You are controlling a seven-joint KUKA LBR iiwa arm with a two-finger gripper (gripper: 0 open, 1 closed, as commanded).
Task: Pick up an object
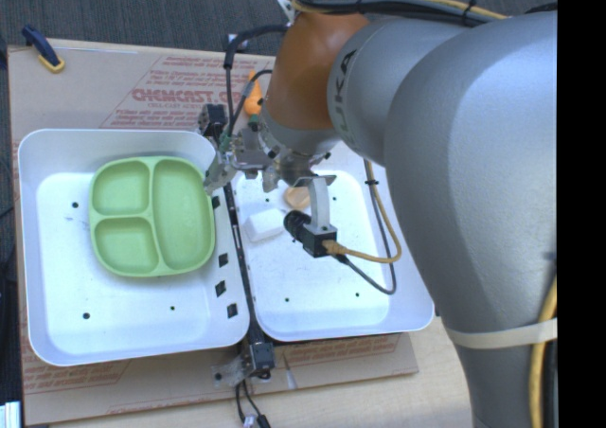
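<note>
My gripper [284, 178] hangs low over the far-left part of the right bin [322, 322], under the orange wrist band. Right beneath it shows a sliver of a tan object [298, 198], mostly hidden by the gripper. A small white block [259, 226] lies on the bin floor just in front and to the left of the gripper. A bit of an orange object [252, 100] peeks out behind the wrist at the bin's far edge. In the left bin [57, 322] lies a light green divided plate [151, 216].
The grey arm covers the right and far parts of the right bin. A black module with a yellow cable [360, 260] hangs from the wrist over the bin's middle. The raised rim between the bins [237, 265] runs close to the gripper's left.
</note>
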